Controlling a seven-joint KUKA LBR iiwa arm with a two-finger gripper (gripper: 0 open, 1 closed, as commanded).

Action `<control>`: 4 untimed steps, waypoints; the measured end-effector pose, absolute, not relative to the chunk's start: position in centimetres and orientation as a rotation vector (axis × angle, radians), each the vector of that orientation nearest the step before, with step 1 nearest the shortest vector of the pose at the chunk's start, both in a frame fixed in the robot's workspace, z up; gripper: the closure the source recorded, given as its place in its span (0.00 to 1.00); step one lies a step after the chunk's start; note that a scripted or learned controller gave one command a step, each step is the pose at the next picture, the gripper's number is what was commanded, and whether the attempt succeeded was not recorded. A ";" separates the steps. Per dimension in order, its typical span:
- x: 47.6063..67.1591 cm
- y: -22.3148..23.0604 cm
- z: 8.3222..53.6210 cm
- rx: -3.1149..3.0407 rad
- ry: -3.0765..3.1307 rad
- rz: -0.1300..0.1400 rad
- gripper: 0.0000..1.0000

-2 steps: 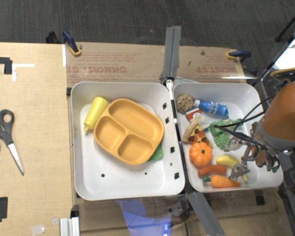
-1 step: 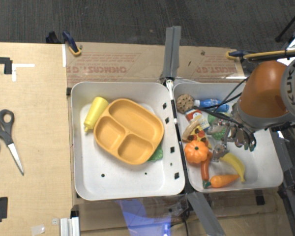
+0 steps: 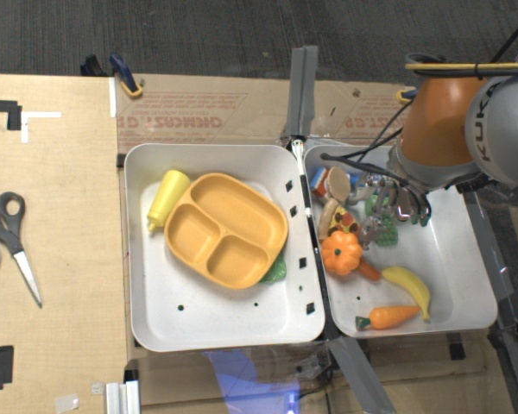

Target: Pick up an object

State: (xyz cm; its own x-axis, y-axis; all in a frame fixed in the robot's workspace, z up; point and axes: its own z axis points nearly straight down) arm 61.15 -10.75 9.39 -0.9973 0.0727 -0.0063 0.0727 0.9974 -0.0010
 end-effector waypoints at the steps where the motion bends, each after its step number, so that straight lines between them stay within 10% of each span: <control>1: 54.4 -9.7 9.2 0.021 3.140 -0.001 0.00; 2: 62.5 -10.1 9.4 -0.522 3.092 -0.001 0.00; 3: 58.6 -9.6 9.3 -0.718 3.055 -0.001 0.00; 4: 60.0 -9.4 9.3 -0.612 3.075 0.000 0.00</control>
State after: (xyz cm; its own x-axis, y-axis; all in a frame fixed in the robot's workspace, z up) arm 59.98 -9.39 9.30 -0.9238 -0.3827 -0.0058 -0.3827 0.9239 -0.0010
